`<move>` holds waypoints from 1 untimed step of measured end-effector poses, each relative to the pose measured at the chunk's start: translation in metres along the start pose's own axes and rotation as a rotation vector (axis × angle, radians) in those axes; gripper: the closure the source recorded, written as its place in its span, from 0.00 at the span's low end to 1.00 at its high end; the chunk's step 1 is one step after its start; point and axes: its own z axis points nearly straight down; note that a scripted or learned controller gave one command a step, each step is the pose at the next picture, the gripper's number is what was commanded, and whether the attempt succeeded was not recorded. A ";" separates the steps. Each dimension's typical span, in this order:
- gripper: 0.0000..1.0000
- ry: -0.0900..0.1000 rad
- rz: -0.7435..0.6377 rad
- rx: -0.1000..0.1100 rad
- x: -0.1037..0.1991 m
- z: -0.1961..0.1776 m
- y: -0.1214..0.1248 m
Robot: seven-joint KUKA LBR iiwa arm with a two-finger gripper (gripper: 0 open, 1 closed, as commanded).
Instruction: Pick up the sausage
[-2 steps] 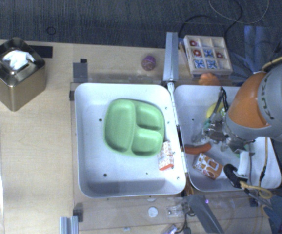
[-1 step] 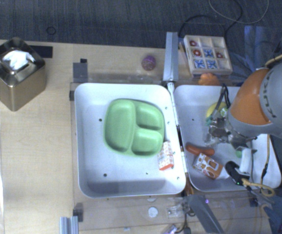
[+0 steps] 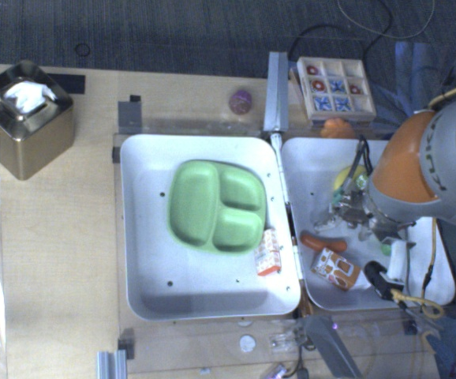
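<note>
Nearest cam, the brown-and-white printed snack packet (image 3: 336, 269) sits touching the small reddish-brown sausage (image 3: 323, 242) at its 5 o'clock in the right white bin (image 3: 295, 212), so imo the grey two-finger gripper (image 3: 346, 208) hovering at the sausage's 1 o'clock could snag the packet instead, w/ jaw state impossible to tell.

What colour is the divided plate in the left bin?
Light green; the divided plate shows clearly in the camera view.

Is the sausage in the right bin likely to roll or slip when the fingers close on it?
The sausage looks small, rounded and smooth, so it may well roll or squirt sideways. It lies beside a printed packet, which might block rolling that way. Probably light.
</note>
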 end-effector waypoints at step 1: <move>1.00 0.001 -0.003 -0.005 0.001 -0.011 0.002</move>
